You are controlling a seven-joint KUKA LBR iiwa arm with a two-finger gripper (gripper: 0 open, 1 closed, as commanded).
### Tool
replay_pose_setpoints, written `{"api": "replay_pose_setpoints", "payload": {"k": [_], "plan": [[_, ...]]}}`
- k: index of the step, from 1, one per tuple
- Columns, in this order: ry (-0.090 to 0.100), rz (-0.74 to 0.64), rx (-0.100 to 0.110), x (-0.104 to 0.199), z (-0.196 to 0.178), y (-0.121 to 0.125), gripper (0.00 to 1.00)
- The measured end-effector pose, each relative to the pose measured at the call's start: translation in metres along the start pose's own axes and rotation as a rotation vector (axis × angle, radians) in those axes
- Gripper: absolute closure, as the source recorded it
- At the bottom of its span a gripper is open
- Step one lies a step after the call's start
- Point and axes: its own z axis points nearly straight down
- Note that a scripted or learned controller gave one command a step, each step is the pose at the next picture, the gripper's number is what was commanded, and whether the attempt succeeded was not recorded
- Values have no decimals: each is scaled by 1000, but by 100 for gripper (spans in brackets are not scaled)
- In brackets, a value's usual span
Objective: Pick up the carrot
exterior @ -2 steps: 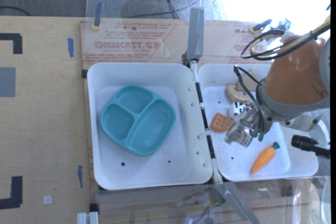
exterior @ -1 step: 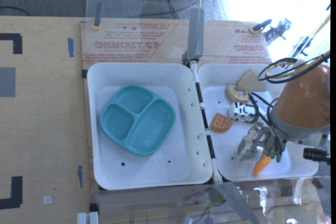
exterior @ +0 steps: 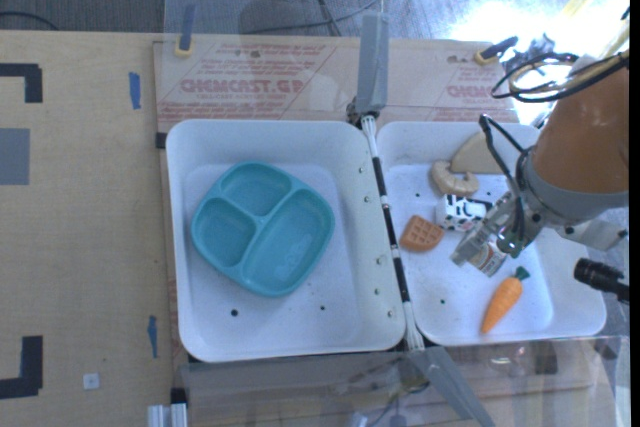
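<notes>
An orange carrot point(exterior: 501, 303) with a green top lies in the right bin point(exterior: 440, 315), near its front right corner, tip pointing to the front left. My gripper point(exterior: 480, 250) hangs just above and to the left of the carrot's green top, apart from it. Nothing shows between its fingers.
In the right bin lie a waffle-like orange piece point(exterior: 421, 234), a black-and-white toy point(exterior: 463, 210), and tan bread-like pieces point(exterior: 455, 181) at the back. The left bin point(exterior: 200, 315) holds a teal divided plate point(exterior: 263, 227). The arm's bulk covers the right bin's right side.
</notes>
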Motion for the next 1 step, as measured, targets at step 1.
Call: {"api": "replay_pose_setpoints", "payload": {"k": [1], "plan": [[6,352,5,91,1,56,100]]}}
